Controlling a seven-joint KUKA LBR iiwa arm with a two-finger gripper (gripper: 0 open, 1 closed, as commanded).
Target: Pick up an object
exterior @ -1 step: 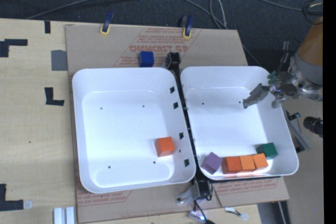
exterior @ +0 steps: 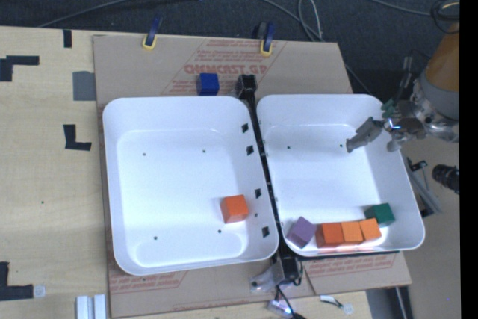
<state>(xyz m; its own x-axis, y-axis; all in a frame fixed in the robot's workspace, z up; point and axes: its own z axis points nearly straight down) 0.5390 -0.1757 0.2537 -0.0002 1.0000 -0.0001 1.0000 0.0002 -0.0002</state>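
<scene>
My gripper (exterior: 366,135) hangs over the upper right part of the right bin (exterior: 314,104), near its right wall, with nothing seen in it. Along that bin's front wall sit a purple cube (exterior: 301,231), a row of three orange blocks (exterior: 349,233) and a green cube (exterior: 382,214), all well below the gripper in the view. An orange cube (exterior: 234,208) lies alone in the left bin (exterior: 149,116), towards its front right.
A blue cube (exterior: 208,83) rests on the cardboard behind the left bin, beside a black clip (exterior: 246,84) at the divide between the bins. The arm's grey body with its orange band (exterior: 448,67) stands at the right. Cables run across the dark floor behind.
</scene>
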